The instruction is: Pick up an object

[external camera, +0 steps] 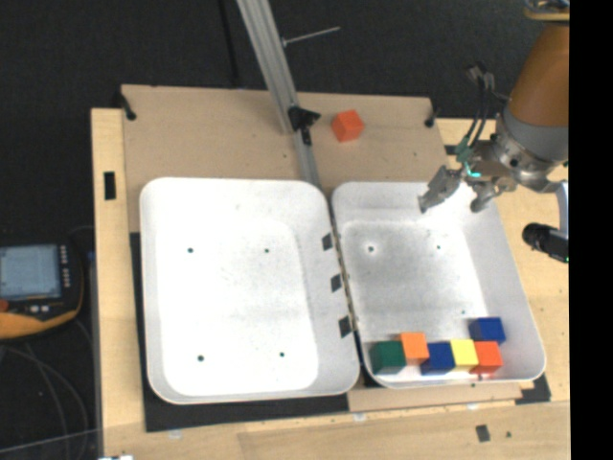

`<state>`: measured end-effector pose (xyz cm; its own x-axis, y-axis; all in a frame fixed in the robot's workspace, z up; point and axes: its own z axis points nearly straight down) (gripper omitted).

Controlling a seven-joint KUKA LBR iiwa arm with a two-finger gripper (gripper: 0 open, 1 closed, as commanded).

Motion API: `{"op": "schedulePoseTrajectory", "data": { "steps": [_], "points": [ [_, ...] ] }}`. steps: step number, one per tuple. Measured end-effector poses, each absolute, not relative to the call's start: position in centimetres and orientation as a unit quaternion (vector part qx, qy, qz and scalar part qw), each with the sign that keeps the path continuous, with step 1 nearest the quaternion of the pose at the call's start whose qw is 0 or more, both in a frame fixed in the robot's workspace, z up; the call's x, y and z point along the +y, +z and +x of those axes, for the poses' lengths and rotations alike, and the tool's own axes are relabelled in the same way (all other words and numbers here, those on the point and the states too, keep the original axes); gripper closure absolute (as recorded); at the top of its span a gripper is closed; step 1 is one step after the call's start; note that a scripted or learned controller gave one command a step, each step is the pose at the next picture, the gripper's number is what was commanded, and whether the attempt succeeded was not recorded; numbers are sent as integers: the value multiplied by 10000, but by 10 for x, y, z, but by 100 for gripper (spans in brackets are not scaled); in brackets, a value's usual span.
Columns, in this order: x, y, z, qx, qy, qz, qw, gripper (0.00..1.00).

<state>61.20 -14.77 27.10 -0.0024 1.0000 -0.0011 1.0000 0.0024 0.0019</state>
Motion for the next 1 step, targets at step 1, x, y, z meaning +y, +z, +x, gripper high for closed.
{"op": "schedulePoseTrajectory", "data": {
  "steps": [1],
  "points": [
    [-163,357,615,7079,24,7063,53,0]
  ]
}}
